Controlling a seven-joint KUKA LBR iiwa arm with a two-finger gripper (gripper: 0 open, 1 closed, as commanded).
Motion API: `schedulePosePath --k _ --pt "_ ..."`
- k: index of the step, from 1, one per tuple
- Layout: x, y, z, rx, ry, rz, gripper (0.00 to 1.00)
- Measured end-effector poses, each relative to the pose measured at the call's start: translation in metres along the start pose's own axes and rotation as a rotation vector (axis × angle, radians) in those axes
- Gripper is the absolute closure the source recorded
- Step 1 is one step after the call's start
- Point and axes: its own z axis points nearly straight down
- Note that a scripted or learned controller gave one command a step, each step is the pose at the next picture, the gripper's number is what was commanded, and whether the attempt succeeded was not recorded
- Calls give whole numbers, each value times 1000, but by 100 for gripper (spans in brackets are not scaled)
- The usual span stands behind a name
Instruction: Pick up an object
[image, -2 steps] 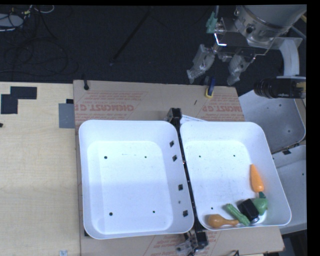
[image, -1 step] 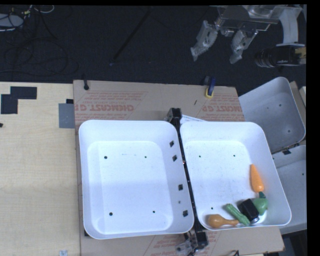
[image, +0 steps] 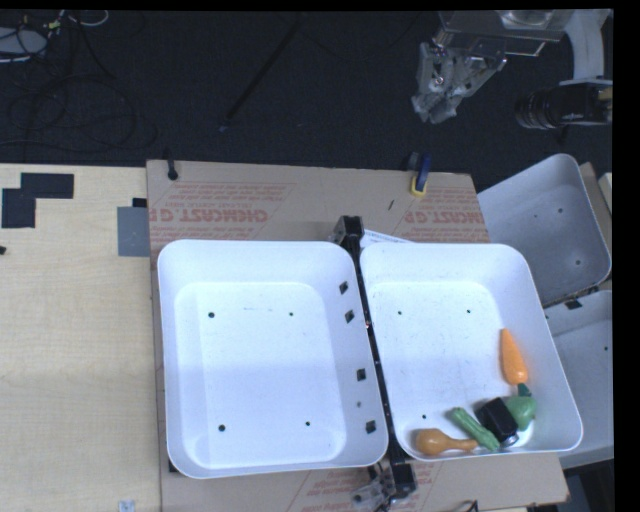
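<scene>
While I had the arm parked high at the back of the bench, the gripper (image: 437, 105) hung over dark floor beyond the cardboard sheet (image: 300, 205), well apart from both bins; I read that as a retracted pose keeping the camera's sight of the bins unblocked. Nothing sat between its fingers, but how far they were spread I could not tell, the shape was too small and blurred. Left bin (image: 175, 300) held no objects that I could see. All candidates were bunched in the right bin (image: 440, 262), near corner on the arm's side: an orange carrot-like toy (image: 513, 358) along the wall, a black block (image: 497, 419) touching a green toy (image: 520, 408), a green stick-like piece (image: 473, 427) just beside it, and an orange pear-shaped toy (image: 442, 441) against the near rim. My guess was they had slid together into the corner. Task looked unstarted; I judged the carrot easiest, being slightly apart, though the wall crowded it.
</scene>
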Motion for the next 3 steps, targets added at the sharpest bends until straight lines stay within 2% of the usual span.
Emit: schedulePosePath --k 1,2,3 --pt "87 0 11 -1 3 -4 100" --pt "186 -1 10 -2 4 -6 100" --pt "183 0 9 -3 1 0 100"
